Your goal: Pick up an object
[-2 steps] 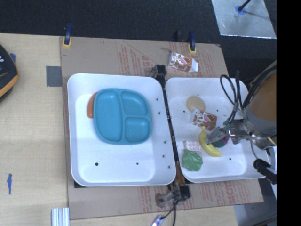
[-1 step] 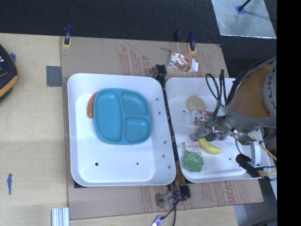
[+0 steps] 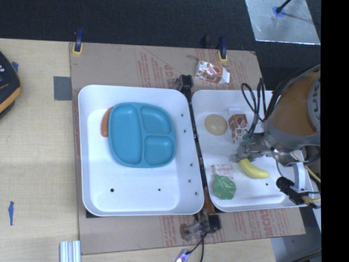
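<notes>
We have our hand (image 3: 246, 149) low in the right bin (image 3: 256, 201) beside the banana (image 3: 254, 170); its grip we cannot tell, nothing lifted yet.

A robotics lab: a pale wooden bench (image 3: 38, 162) carries a clamped brown cardboard sheet (image 3: 163, 64), two shallow white plastic bins (image 3: 92, 195) side by side, loose black cables (image 3: 252, 100), and a grey-and-orange robot arm (image 3: 297, 111).
</notes>
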Robot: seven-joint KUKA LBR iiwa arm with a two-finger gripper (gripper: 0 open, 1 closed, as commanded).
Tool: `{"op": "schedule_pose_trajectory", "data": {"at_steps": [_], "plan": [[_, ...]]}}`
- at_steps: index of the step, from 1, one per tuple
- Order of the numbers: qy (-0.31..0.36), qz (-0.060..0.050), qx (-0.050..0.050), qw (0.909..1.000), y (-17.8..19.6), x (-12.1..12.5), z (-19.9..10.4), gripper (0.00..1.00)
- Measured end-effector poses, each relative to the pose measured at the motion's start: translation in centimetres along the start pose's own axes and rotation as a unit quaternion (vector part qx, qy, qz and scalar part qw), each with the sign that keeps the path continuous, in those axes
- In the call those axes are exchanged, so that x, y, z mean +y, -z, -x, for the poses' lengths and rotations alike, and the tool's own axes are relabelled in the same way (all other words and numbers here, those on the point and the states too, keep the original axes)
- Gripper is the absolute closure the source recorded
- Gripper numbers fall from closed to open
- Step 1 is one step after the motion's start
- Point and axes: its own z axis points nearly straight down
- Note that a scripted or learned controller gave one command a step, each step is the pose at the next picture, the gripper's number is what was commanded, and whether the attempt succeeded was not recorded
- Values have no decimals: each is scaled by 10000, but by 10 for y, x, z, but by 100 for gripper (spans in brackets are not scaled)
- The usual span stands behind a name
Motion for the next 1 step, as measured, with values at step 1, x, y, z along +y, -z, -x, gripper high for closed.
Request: {"op": "schedule_pose_trajectory", "data": {"at_steps": [1], "plan": [[-21, 15, 14, 10000, 91, 6, -77, 100]]}}
